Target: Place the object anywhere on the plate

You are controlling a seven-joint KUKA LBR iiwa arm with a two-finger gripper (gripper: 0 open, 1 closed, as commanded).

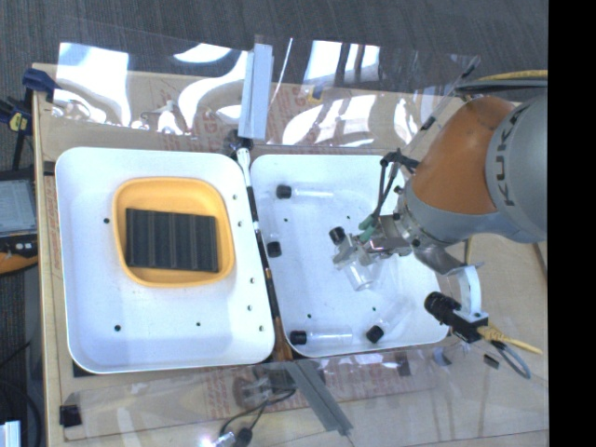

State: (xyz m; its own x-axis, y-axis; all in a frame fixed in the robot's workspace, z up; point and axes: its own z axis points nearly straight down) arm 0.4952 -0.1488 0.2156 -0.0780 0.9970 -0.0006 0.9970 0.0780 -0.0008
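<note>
Your arm (484, 170) reaches in over the right bin (307, 180), gripper (358, 250) angled down; whether it's open, you can't tell. One clear object (358, 273) sits right beneath it. One yellow plate (172, 231) lies well off in the other bin (84, 315).

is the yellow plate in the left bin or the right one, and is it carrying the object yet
In the left bin. The yellow plate carries a dark ribbed thing; whether that is the object, cannot tell.

Dark carpet-like floor (140, 7) behind glare-streaked wooden bench (168, 408).
</note>
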